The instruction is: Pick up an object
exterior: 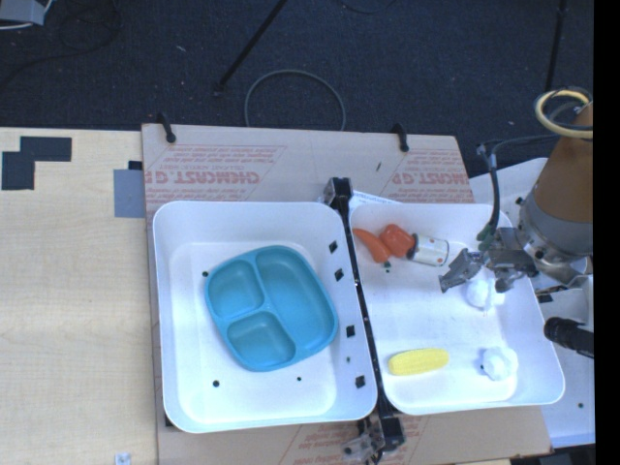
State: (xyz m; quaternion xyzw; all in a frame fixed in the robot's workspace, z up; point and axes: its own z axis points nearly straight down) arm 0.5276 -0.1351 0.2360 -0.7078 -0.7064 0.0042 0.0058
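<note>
White lump (pixel 478 294) touching fingers (pixel 455 278) — right bin (pixel 542 395).

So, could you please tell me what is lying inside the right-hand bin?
The right bin holds an orange-handled tool, a yellow corn-like piece and two white lumps. The gripper partly covers one lump.

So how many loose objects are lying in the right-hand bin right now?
4. An orange-handled tool lies near the bin's upper left, a yellow corn-like piece near the bottom, one white lump in the lower right corner, and another white lump under the gripper, which may hide more.
</note>
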